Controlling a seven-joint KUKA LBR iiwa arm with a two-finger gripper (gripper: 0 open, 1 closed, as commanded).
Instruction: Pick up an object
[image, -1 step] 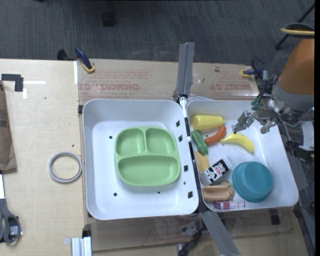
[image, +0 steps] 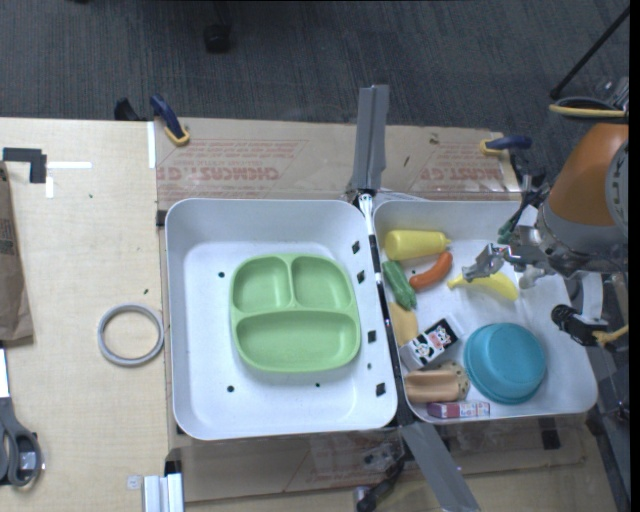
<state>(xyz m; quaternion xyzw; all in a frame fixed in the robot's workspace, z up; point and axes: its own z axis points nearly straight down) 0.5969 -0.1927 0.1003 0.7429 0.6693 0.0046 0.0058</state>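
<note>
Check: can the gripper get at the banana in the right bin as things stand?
Probably yes. The gripper hangs right at the banana, whose top is bare; the orange sausage and blue bowl lie apart.

Tray (image: 295, 312) in left bin (image: 190, 330); bowl (image: 506, 362) in right bin (image: 575, 385).

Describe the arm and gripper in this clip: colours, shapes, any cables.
The arm is rounded, with an orange band over grey metal segments. The gripper is a small, metallic grey two-finger unit on a darker wrist block. Black cabling loops beside the wrist, and a yellowish cable arcs over the top of the arm.
</note>
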